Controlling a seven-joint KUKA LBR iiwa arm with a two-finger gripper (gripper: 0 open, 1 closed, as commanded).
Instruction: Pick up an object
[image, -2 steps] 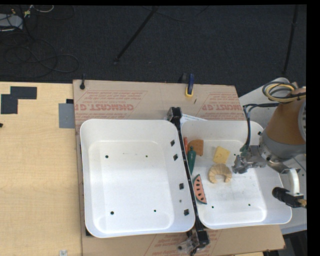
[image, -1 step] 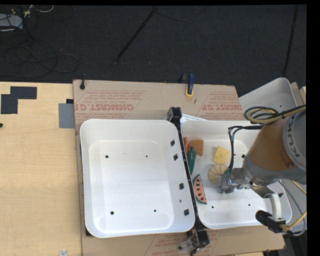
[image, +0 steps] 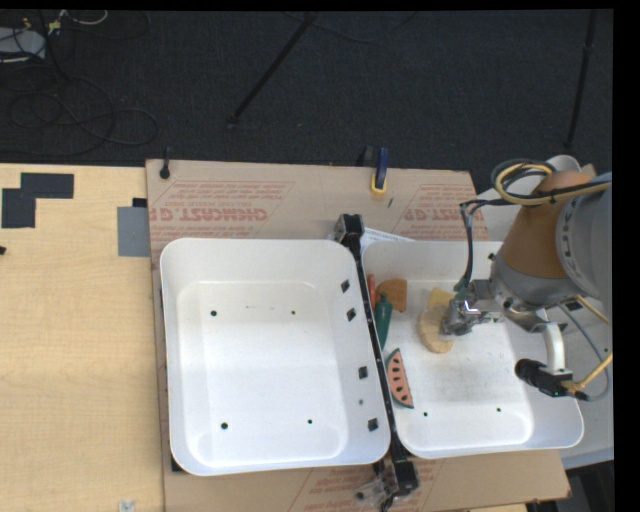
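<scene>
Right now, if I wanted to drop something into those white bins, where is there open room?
The left bin has a bare floor from wall to wall. In the right bin, the front floor is free, bordered by the watermelon slice at the divider. The back is crowded: carrot, bread piece, tan food piece and gripper.

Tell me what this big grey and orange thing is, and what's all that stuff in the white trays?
That is a robot arm. The camera hangs above the bench and looks down at a slant, and the arm reaches in from the right. At its tip is a gripper, like a two-finger hand. It is down in the right bin, right at a tan lump. I cannot tell if it is holding the lump. Nearby lie an orange piece, a green stick and a toy watermelon slice. The left bin sits beside it.
</scene>
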